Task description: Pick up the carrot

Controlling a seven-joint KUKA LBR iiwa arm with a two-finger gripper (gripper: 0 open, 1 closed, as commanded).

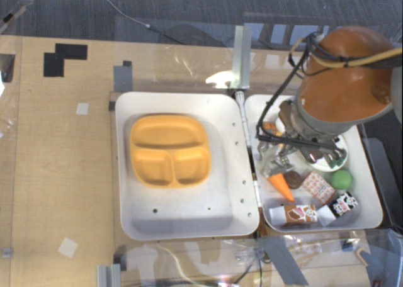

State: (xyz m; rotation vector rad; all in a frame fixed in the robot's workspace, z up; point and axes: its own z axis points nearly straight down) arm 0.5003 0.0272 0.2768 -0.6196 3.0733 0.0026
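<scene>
Carrot point(279, 185) lies in right bin point(371, 213), toward its front-left part, tip pointing to front edge, apart from gripper point(281, 161) just behind it. We can't tell if fingers parted or clenched. Green ball point(342, 180), small cartons point(300, 214) near carrot. Yellow divided tray point(169, 149) sits in left bin point(189, 219).

Bright, even overhead light; glare glints on the clear sheet point(220, 80) at the far side, soft shadows gather inside the left bin point(182, 229), and focus is slightly soft throughout
</scene>
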